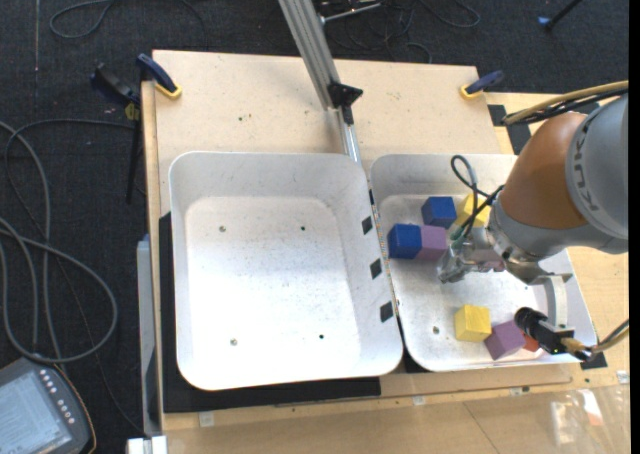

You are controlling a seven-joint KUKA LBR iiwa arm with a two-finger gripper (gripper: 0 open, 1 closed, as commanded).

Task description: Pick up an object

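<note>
Arm point(560, 187) in from three o'clock, orange band showing, claw point(455, 267) low inside the right bin point(420, 347). How wide the claw stands, I cannot tell; it's small and blurred here. Just at its nine o'clock: a pink block point(434, 240) touching a blue block point(404, 240). At twelve o'clock from the claw, a second blue block point(438, 210), with a yellow piece point(474, 208) beside it, partly behind cable. At six o'clock, a yellow block point(473, 322), and a purple block point(504, 340) just beside that at four o'clock. Left bin point(200, 192) sits alongside on the surface point(260, 102).
</note>
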